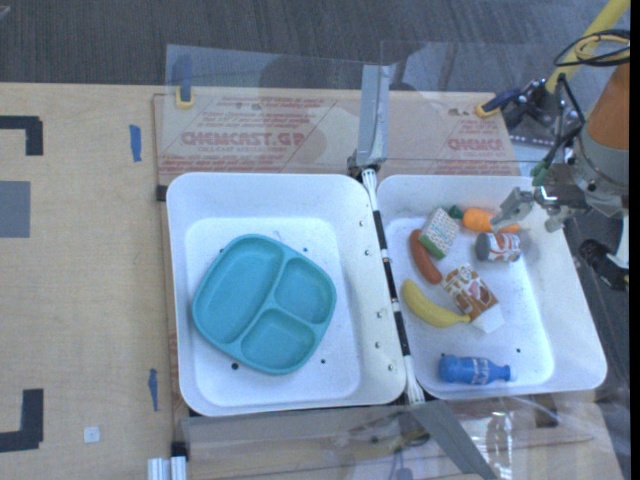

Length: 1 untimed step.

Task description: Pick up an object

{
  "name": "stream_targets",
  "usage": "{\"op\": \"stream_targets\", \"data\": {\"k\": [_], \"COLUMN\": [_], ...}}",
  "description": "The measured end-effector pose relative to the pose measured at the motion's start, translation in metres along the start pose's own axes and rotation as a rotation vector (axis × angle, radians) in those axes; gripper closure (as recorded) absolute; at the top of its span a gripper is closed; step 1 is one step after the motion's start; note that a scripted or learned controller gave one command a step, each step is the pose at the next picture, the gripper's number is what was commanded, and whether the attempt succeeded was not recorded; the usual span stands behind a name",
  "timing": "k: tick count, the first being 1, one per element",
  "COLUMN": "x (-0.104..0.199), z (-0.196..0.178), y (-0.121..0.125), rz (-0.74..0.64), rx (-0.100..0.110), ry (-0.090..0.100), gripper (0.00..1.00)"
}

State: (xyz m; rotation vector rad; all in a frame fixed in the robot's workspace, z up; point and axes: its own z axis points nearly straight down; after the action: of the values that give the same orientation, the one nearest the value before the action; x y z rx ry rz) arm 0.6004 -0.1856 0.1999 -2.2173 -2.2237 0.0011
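- Starting at the bottom of the frame, a blue bottle (474, 370) is seen lying on its side near the lower edge of the right bin (570, 353).
- Above it, a yellow banana (432, 306) is laid slantwise, with a small patterned carton (472, 294) touching its right end.
- A red sausage (424, 256) is placed just above the banana, close to the divide between the two bins.
- A teal divided plate (264, 303) is set in the left bin (190, 218), tilted toward the lower left of the frame.
- Higher in the right bin, a small white box (439, 232) lies beside the sausage, and an orange carrot (476, 219) is found to its right.
- A grey can (499, 247) rests just below the carrot.
- The gripper (532, 205) is seen at the upper right of the right bin, just beside the carrot and can; nothing is visibly held between its fingers, and how far they are parted cannot be told.
- Cables and the arm's orange band are seen at the upper right corner.
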Motion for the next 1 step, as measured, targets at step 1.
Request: {"op": "stream_targets", "data": {"k": [1], "x": [-0.0190], "z": [0.1127], "y": [0.0526], "rz": [-0.146], "rx": [-0.005], "ry": [-0.002], "gripper": [0.00]}}
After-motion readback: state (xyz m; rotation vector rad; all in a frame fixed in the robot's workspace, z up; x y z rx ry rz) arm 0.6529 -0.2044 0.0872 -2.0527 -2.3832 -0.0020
